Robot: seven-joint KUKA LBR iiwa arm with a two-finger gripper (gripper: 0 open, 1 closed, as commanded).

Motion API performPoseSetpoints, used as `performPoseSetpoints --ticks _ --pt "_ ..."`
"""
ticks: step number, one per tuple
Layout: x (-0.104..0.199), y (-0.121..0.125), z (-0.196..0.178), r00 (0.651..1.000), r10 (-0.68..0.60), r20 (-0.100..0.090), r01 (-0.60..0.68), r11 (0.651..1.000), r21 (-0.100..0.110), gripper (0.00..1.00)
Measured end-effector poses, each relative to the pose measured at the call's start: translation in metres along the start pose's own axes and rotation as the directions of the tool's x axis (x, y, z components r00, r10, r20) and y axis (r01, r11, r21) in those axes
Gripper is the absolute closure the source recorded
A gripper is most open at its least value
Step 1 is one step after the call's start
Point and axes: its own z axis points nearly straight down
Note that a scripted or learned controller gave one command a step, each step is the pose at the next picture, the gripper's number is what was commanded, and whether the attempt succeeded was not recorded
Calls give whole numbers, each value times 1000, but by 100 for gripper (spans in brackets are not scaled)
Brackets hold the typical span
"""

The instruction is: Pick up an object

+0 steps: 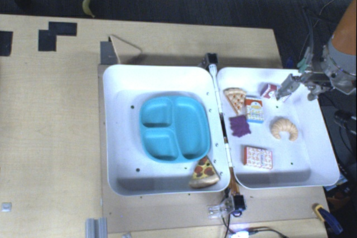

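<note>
A: Which item is best taken from the right white bin (326,173)?

B: Prob. the tan plastic croissant (284,129), lying mid-bin w/ bare floor round it. It's judged light, stiff, a bit slick; a hold across the narrow middle of the curve is advised, not the tapering tips.

A: And the hand (297,88)?

B: It's seen hovering near the bin's far right corner, fingers spread apart, nothing between them. A small red packet (269,90) lies just beside its left finger.

A: What's in the way?

B: Not much. A small blue-and-red carton (254,109) and a purple flat scrap (240,126) are set to the croissant's left, a pizza-slice toy (235,99) beyond, a red-patterned flat box (257,157) nearer the front. All are apart from the croissant.

A: Left bin (120,175)?

B: A blue divided plastic tray (173,128) and a second pizza-slice toy (204,172) at its corner are held there; the counter (50,147) around is irrelevant.
</note>
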Motion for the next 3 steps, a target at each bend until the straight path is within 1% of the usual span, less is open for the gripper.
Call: performPoseSetpoints --ticks 1,2,3 --pt "-58 7 166 1000 1 0 -1 1000 -2 0" --pt "-58 8 155 1000 -1 1 1 1000 -6 100" --pt "-58 8 155 1000 -1 1 1 1000 -5 0"
